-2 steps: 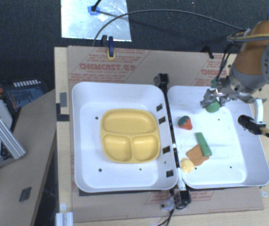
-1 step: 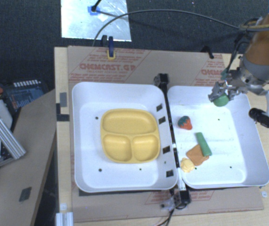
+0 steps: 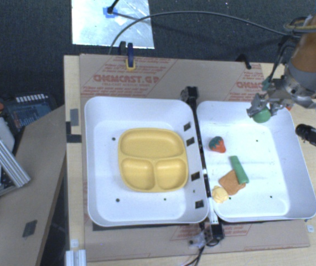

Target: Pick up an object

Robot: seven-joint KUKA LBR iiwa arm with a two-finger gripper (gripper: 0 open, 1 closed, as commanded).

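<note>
While the arm (image 3: 312, 49) reaches in from the right of the camera view, its gripper (image 3: 262, 110) hangs over the far corner of the right bin (image 3: 290, 148), near the back rim. A small green thing (image 3: 263, 115) shows right at the fingertips, apparently between them, so the jaws look narrow and closed on it; whether it is truly pinched or just sits below them is hard to tell at this size.

Down in the same bin, well apart from the gripper and toward the near left, lie the other things: a red and green strawberry-like toy (image 3: 217, 144), a green stick (image 3: 238, 169) with its long axis running from far-left to near-right, an orange wedge (image 3: 231, 183) touching its lower end, and a pale yellow piece (image 3: 219, 194) just beside the wedge.

The left bin (image 3: 99, 148) holds a yellow divided plate (image 3: 152, 158).

My judgement is that the next move depends on the green thing staying between the jaws during a straight lift.
</note>
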